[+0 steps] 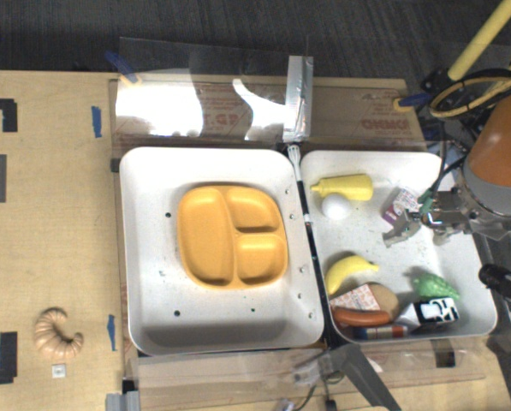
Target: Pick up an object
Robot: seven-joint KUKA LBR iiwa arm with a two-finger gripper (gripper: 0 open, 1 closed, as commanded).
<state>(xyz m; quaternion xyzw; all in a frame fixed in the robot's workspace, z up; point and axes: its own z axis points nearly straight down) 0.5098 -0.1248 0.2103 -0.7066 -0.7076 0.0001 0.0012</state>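
Camera view, from above at a slant, was where the two-finger gripper (402,227) was seen low over the right white bin (371,163), with a small purple-and-white crumpled packet (402,203) just beside or touching its tips; whether the fingers were spread or pressed together could not be told, and no hold on the packet was shown. Other candidates were noted well apart from it: a yellow plastic banana (349,271), a white ball (335,207) and a green leafy toy (436,284), while a yellow divided tray (232,235) lay in the left white bin (144,229). A miss was judged likely, since a thin, limp packet could be nudged aside or slip out.
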